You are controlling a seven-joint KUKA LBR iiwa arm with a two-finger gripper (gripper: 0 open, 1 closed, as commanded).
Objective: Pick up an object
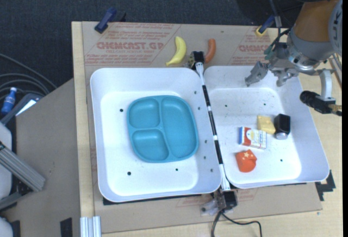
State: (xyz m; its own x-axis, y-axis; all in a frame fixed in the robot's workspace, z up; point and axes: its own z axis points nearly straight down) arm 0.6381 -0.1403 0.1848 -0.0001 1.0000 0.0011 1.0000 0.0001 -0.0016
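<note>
Here the arm (318, 18) comes in from the right, and its gripper (269, 74) hangs over the far edge of the right bin (304, 168), with the two fingers spread apart and nothing between them. The things to pick lie in the near half of this bin, well apart from the gripper: a yellow block (266, 124) just beside a black object (281, 125) (its lower end looks grey), a small carton (252, 137) in white, red and blue touching the yellow block at its corner, and a red object (246, 161) nearest to the front edge, just below the carton. The left bin (109, 176) holds a blue plate (162, 128) with three compartments, and it lies flat in the middle. Behind the bins, on the brown board (130, 44), there is a banana (177, 51) and near it an orange object (210, 50), both outside the bins. A blue clamp (105, 20) sits at the far left corner of the board.
</note>
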